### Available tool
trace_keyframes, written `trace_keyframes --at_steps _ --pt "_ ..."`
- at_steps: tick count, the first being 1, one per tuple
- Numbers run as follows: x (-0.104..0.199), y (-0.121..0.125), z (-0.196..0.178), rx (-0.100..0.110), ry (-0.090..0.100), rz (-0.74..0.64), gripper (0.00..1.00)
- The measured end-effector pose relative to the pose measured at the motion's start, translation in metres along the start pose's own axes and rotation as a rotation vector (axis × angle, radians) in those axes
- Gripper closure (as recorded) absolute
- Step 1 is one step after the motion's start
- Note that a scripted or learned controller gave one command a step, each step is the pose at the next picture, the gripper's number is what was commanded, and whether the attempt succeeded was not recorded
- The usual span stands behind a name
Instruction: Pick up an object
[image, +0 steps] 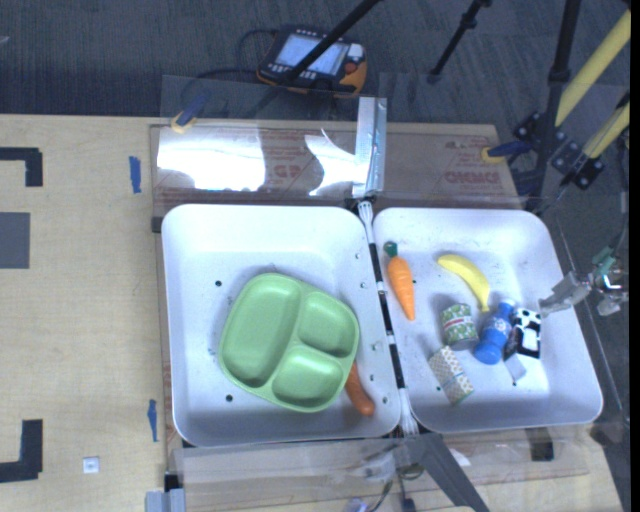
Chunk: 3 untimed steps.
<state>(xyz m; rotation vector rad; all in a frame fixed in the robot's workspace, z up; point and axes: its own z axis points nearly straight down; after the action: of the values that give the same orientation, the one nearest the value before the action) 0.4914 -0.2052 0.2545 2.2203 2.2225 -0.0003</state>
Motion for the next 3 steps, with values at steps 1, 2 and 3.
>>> trace_keyframes --at_steps 1,2,3 --pt "0.027 0.059 0.088 0.0 0.001 -0.145 0.0" --pt "0.025 0.115 0.169 -0.005 -0.002 -0.068 0.0" --pt "0.066 0.142 0.168 -0.006 -0.002 -0.205 0.0"
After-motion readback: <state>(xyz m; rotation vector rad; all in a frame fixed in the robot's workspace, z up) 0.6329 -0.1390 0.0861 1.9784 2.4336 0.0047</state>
